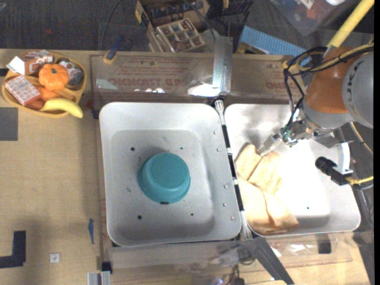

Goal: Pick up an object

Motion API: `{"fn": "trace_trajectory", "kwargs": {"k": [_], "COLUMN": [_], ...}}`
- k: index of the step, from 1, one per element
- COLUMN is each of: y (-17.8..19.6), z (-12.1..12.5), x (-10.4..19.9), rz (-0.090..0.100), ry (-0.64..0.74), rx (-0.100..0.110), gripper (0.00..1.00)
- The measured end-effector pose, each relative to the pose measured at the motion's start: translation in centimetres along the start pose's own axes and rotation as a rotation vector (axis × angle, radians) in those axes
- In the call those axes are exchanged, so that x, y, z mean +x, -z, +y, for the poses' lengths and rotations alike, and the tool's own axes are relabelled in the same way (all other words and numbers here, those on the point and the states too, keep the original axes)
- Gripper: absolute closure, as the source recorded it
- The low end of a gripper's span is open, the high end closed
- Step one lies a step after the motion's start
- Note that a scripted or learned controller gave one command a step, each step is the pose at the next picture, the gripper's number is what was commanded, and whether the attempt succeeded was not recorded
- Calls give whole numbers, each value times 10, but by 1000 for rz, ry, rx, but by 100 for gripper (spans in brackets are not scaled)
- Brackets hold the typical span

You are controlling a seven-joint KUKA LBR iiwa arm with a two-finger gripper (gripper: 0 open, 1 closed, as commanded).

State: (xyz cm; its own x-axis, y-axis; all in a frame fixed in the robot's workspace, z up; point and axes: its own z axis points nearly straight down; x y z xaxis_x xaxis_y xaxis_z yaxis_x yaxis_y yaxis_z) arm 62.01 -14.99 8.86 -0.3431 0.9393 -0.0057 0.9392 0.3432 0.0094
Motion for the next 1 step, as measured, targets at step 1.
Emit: {"fn": "trace_trajectory", "kwargs": {"k": [1], "y": [0], "z": [26], "x": [38], "rz": [0], "ry": [106], "rx": [0], "gripper": [0]}}
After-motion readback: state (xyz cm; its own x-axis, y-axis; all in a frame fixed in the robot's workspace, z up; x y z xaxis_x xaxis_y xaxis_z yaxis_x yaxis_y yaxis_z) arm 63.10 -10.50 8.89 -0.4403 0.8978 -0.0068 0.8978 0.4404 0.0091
